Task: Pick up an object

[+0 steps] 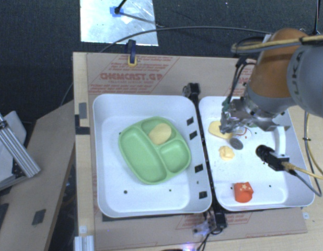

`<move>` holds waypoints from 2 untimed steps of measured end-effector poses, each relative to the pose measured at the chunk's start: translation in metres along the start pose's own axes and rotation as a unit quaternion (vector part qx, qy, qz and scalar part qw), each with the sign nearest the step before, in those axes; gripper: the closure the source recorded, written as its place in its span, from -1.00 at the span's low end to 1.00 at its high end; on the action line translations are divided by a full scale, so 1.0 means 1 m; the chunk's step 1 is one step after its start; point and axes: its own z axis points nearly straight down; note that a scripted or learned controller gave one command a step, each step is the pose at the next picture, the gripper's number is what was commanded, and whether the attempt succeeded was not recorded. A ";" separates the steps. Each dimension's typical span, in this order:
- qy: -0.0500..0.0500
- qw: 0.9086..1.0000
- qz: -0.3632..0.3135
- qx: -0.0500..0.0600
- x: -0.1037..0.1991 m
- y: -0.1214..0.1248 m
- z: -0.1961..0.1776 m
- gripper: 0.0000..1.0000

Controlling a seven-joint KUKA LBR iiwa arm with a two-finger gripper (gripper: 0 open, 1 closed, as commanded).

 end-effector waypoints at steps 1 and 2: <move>0.000 1.000 0.000 0.000 0.044 0.021 0.006 1.00; 0.000 1.000 0.000 -0.001 0.084 0.051 -0.008 1.00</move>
